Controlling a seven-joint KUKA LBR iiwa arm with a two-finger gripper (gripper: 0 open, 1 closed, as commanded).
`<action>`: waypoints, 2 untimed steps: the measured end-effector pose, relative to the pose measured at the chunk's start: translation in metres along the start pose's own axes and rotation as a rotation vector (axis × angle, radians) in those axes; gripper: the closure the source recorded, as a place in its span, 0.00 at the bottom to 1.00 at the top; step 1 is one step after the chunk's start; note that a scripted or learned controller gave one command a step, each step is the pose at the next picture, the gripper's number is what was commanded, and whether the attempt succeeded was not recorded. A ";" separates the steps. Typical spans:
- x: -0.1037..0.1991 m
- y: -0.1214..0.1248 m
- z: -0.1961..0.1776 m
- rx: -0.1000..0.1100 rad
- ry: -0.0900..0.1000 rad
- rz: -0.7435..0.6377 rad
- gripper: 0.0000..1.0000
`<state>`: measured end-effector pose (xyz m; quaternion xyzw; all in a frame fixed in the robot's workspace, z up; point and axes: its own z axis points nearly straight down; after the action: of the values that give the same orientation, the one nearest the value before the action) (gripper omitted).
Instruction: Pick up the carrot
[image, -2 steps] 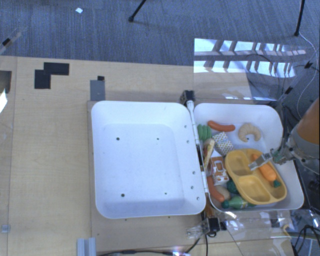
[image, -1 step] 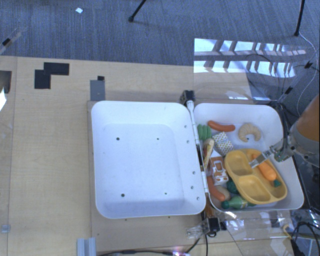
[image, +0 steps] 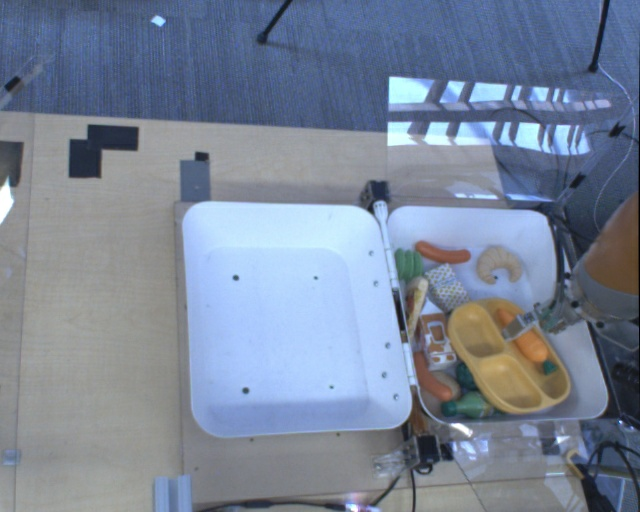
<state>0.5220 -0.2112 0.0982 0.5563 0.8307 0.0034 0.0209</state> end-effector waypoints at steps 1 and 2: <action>-0.001 0.003 -0.009 -0.005 -0.005 -0.001 1.00; 0.069 0.007 -0.086 0.015 0.024 -0.037 1.00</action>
<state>0.4992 -0.1428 0.1822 0.5407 0.8412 0.0034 0.0067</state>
